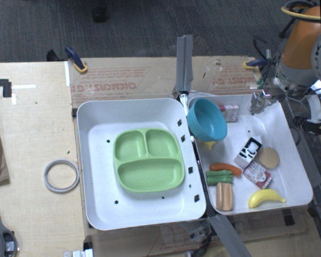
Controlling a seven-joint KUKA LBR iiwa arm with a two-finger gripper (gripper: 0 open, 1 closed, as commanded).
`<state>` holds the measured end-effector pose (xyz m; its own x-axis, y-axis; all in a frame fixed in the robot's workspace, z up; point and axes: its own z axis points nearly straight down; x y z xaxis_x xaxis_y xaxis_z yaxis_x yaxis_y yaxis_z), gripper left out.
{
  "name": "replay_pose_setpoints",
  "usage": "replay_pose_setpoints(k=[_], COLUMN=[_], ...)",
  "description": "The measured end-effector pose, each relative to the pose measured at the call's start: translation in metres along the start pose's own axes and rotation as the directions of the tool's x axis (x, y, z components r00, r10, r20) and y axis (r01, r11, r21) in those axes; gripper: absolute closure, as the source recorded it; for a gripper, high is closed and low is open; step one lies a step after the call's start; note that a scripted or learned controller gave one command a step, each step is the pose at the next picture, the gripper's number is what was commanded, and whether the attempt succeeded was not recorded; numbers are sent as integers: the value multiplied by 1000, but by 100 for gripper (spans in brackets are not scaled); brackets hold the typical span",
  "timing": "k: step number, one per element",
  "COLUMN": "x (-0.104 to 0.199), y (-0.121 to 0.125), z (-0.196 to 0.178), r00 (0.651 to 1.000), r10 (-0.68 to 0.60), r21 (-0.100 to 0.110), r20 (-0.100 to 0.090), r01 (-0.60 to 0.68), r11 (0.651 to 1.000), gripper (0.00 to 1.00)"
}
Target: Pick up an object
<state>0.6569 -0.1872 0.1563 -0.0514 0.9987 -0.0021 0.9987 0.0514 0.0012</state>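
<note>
The right bin holds several small items. A blue bowl leans on its side at the bin's far left, with a small yellow piece just below it. Further forward lie an orange carrot, a green bean pod, a tan bread roll and a yellow banana. A black and white box, a red packet and a tan disc sit mid-bin. My gripper hangs over the bin's far right corner, apart from all of them.
The left bin holds a green divided plate. A small grey packet lies right of the bowl. On the bench at left rest a grey ring and scissors. Cables trail by the arm at right.
</note>
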Motion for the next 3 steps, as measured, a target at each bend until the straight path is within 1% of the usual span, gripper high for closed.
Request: replay_pose_setpoints(k=[1,2,3], x=[28,28,11], y=[-36,-36,-43], z=[59,59,63], r00=[982,982,878], r10=[-188,-188,-479], r21=[1,1,-2], r20=[-2,-1,0], r01=[188,188,479], r11=[982,982,878], gripper=[100,0,0])
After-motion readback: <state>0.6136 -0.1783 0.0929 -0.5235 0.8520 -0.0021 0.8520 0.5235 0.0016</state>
